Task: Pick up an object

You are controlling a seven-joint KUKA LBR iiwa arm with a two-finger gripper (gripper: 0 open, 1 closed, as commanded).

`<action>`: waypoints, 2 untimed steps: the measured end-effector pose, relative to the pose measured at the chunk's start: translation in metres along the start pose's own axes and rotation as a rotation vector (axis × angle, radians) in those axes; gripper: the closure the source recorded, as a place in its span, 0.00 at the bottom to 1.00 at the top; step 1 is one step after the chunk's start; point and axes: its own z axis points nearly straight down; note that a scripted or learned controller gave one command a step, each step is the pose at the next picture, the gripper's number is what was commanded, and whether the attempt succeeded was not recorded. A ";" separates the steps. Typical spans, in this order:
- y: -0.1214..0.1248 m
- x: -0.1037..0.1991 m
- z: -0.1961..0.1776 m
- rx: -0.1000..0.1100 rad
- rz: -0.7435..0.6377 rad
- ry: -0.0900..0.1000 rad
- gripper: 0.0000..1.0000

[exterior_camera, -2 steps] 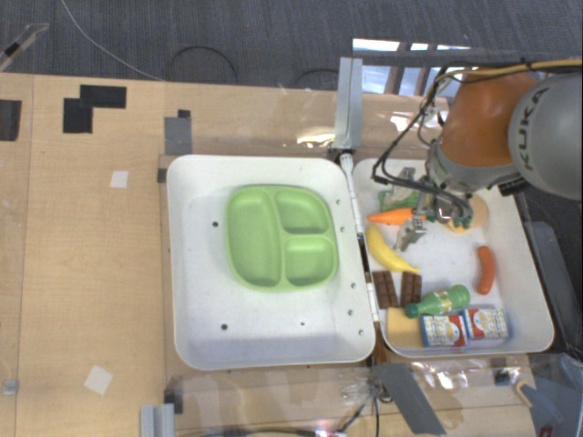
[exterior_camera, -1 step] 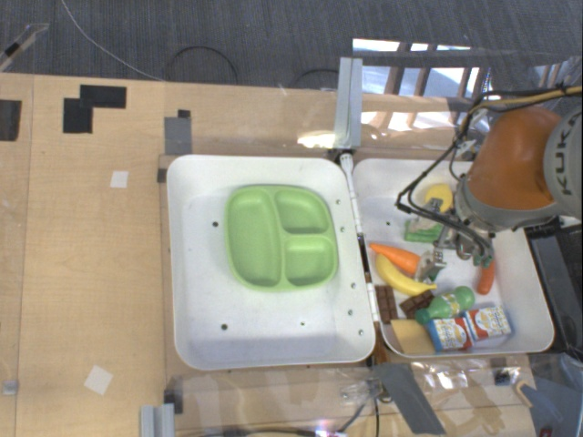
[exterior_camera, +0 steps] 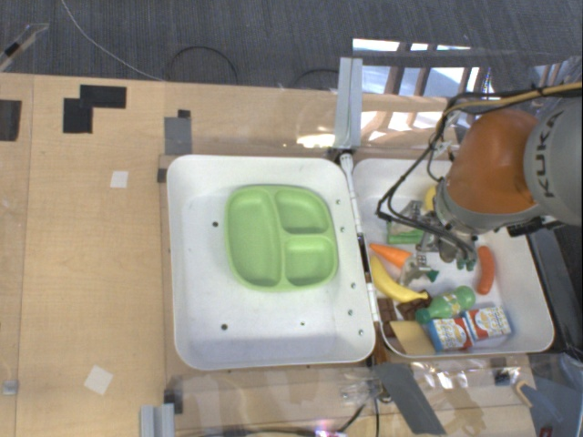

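A: Where is a thing to be picked found?

B: A banana [exterior_camera: 399, 286] is seen in the right bin [exterior_camera: 537, 321], just below and left of the gripper [exterior_camera: 428, 264]. A carrot [exterior_camera: 392, 254] lies just left of the gripper, a green bottle [exterior_camera: 446, 304] just below it, and a red sausage-like piece [exterior_camera: 485, 269] to its right.

A: What is held?

B: That cannot be told; the gripper is crowded by cables and by the orange band [exterior_camera: 492, 167] above it.

A: Which step is judged to be in hand?

B: The descent over the pile, probably. A clean closing on one item is called for next, with neighbours left unclamped.

A: And beyond the gripper?

B: A green divided plate [exterior_camera: 278, 237] is set in the left bin [exterior_camera: 196, 335], well left of the gripper. A pale wooden bench [exterior_camera: 82, 271] and dark carpet [exterior_camera: 228, 16] are seen farther off.
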 end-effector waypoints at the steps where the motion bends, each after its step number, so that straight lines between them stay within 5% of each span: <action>1: 0.002 -0.016 0.001 -0.003 -0.001 0.008 0.00; 2: 0.003 -0.024 -0.015 -0.003 -0.006 -0.019 1.00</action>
